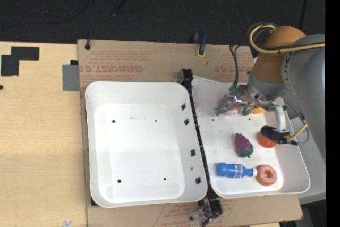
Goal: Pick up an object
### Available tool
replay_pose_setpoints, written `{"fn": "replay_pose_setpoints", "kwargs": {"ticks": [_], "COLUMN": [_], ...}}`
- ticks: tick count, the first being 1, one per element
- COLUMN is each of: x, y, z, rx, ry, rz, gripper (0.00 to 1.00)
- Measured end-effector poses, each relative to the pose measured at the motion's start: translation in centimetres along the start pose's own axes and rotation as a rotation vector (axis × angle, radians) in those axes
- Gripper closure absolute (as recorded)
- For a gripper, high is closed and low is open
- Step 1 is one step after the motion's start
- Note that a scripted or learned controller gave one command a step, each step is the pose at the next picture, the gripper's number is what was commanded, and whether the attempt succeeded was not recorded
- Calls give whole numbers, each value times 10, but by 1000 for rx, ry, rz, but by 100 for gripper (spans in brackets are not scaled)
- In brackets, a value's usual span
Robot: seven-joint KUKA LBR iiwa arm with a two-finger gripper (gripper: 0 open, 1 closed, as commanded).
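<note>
The things to pick are all lying in the right bin [300, 186]. A blue bottle [234, 170] is lying on its side near the bin's front wall. Its pale cap is pointing toward a pink-and-orange doughnut [266, 175], which is sitting just beside it. A purple bunch of grapes [243, 145] is resting just behind the bottle, apart from it. To the right of the grapes, a red-orange round thing [265, 141] is lying near the bin's right wall.

The gripper [229, 106] is hanging over the back part of this bin, behind the grapes and well apart from the bottle and doughnut. Whether it is wide or narrow cannot be told from this slant. A small orange thing [257, 110], too small to tell, is showing just beside it.

The grey arm [303, 66] is reaching in from the right. The left bin [94, 114] is sitting just beside the right one. Both are resting on a cardboard sheet [138, 64] on the pale wooden counter [37, 141].
</note>
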State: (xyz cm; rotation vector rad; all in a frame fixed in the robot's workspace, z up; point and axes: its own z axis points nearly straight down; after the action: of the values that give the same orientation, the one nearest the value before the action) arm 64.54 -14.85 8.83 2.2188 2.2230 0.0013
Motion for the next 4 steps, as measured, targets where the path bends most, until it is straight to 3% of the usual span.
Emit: {"fn": "replay_pose_setpoints", "kwargs": {"ticks": [1, 2, 3, 4], "x": [0, 66, 141, 179], "y": [-1, -1, -1, -1], "z": [-9, -42, -102, -99], "rx": [4, 2, 1, 4], "ry": [1, 1, 1, 0], "rz": [1, -2, -3, 1], "gripper": [100, 100, 100, 100]}}
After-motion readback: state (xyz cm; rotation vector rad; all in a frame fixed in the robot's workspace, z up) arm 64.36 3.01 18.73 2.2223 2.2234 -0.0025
